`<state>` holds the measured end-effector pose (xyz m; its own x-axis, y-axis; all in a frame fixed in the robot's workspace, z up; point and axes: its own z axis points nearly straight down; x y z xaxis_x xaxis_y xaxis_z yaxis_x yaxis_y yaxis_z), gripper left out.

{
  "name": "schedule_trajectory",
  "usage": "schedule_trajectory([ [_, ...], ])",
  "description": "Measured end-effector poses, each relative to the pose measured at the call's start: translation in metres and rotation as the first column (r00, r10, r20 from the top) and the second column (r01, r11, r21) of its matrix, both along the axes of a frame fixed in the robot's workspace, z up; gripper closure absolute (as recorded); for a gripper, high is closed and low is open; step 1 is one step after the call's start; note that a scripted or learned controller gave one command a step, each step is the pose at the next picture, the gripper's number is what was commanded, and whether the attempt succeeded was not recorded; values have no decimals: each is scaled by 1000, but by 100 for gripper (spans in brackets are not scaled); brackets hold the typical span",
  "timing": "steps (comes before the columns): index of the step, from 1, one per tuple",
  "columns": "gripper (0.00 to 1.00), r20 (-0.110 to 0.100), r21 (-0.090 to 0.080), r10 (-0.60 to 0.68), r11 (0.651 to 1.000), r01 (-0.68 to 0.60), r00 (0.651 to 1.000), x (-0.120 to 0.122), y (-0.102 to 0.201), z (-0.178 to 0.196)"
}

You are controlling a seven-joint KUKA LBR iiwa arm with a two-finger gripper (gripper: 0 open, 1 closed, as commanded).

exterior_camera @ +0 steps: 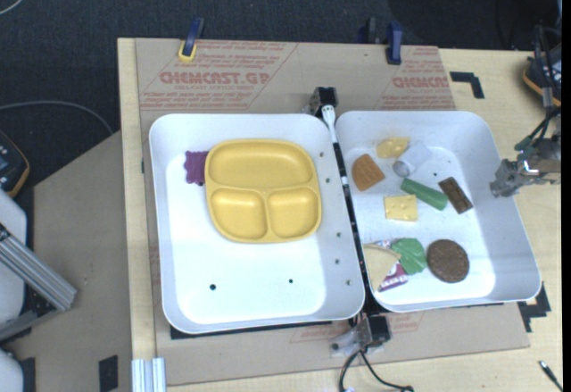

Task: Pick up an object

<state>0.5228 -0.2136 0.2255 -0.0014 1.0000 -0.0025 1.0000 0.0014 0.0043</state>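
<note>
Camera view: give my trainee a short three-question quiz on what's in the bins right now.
1. True or false: the yellow divided plate lies in the right bin.
2. What lies directly left of the plate, partly under its edge? A) purple item B) brown round cookie C) yellow cheese slice
3. Fill in: the gripper sits at the right bin's ____ rim.

Key: 1 false, it lies in the left bin. 2 A, the purple item. 3 right.

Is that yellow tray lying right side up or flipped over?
Right side up: the yellow tray shows three hollow compartments facing upward in the left bin.
</note>
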Motion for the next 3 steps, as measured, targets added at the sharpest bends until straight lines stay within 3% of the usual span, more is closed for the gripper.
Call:
schedule_trajectory([
  [1, 100, -7, 6, 4, 1000, -4, 1000, -3, 61, -6],
  [3, 100, -8, 6, 5, 1000, -5, 1000, -34, 174, 5],
])
